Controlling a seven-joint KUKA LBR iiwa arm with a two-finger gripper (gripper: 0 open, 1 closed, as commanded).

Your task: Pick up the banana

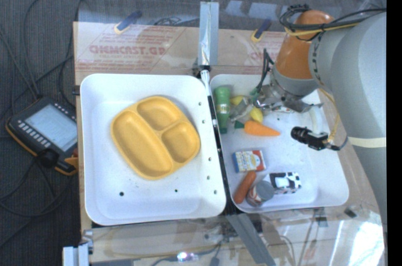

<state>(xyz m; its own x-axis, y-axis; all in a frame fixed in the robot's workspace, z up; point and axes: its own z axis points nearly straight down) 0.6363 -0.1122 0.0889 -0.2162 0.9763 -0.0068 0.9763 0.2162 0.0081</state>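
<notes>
Two white bins sit side by side on the worktop; the left bin (100,195) carries a yellow divided plate (156,136), and the right bin (326,192) carries the clutter. The banana (253,112) is judged to be the small yellow piece in the upper part of the right bin, wedged between a green bottle (222,108) on one side and an orange carrot (260,129) just below it. The gripper (267,98) is seen low over that same patch, almost on top of the yellow piece. Whether the jaws are apart or together cannot be told, since the wrist and its fittings cover them from above, and nothing is seen clamped between them.

Several failures are plausible from here. The banana is crowded — the bottle and the carrot lie so near that either could be caught instead, or both pinched along with it. A curved, smooth peel is likely to slip out sideways if it is squeezed off-centre. The bottle could be knocked over or shoved against the bin wall by a descent made slightly too far left. Much of the fruit is hidden under the wrist, so its true lie is uncertain — a grasp aimed at the visible tip alone may close on air. Further down the bin, a small carton (249,161), a sausage (244,186) and a black-and-white toy (286,182) lie well apart from the action.
</notes>
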